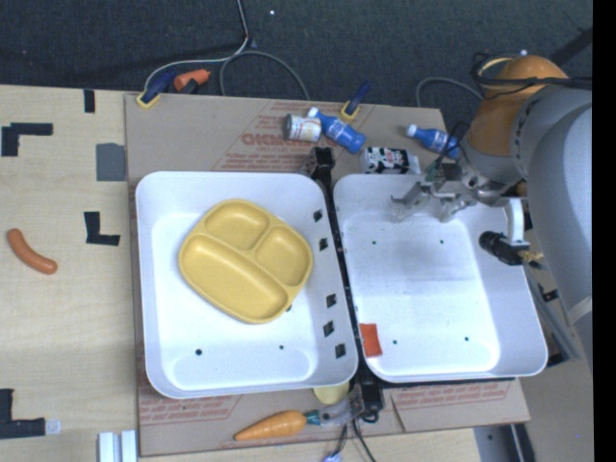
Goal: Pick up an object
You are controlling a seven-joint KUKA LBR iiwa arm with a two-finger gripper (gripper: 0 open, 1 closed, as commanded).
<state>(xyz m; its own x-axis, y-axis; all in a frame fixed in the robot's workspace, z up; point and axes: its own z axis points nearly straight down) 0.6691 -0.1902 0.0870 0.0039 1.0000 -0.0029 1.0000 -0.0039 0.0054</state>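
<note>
A yellow divided plate point(245, 258) lies in the left bin point(159, 287), a little left of its middle. A small orange-red block point(369, 339) rests at the front left of the right bin point(500, 354). My gripper point(428, 206) hovers over the right bin's far edge, well away from both objects. Its two grey fingers point(402, 204) are spread apart, open, with nothing between them.
An orange carrot point(272, 425) lies on the cardboard in front of the bins. A sausage point(32, 251) sits on the bench at far left. Blue and white bottles point(327, 128) and clamps crowd the cardboard behind the bins. The arm point(558, 181) fills the right side.
</note>
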